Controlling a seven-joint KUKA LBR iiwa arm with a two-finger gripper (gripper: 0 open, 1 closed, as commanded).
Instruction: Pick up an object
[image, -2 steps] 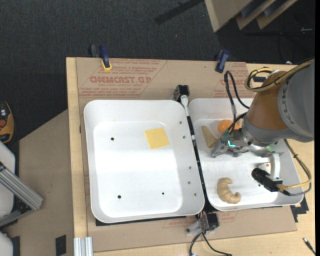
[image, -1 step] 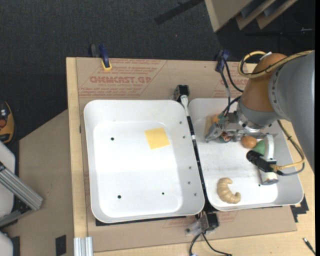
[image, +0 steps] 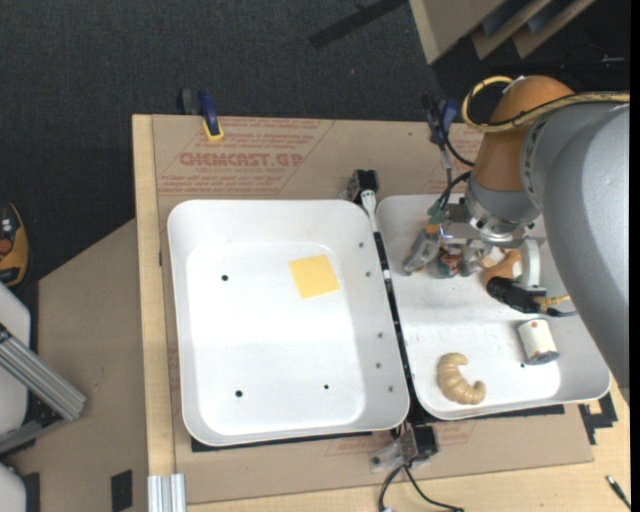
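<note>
My gripper (image: 447, 248) hangs low over the far part of the right bin (image: 480, 325), reaching in from the right. Under and around it lie small items: a grey piece (image: 414, 262) to its left, a reddish-green bit (image: 455, 264) right below, and an orange lump (image: 498, 266) to its right. None of them can be seen held between the fingers. A tan croissant-shaped object (image: 460, 380) rests near the bin's front edge. A white cylinder (image: 539, 341) with a reddish mark lies at the right side.
The left bin (image: 200, 330) holds a flat yellow square (image: 314, 276) near its far right. The raised rims of both bins meet along a black strip (image: 390, 300). A blue clamp (image: 209, 112) sits at the bench's far edge.
</note>
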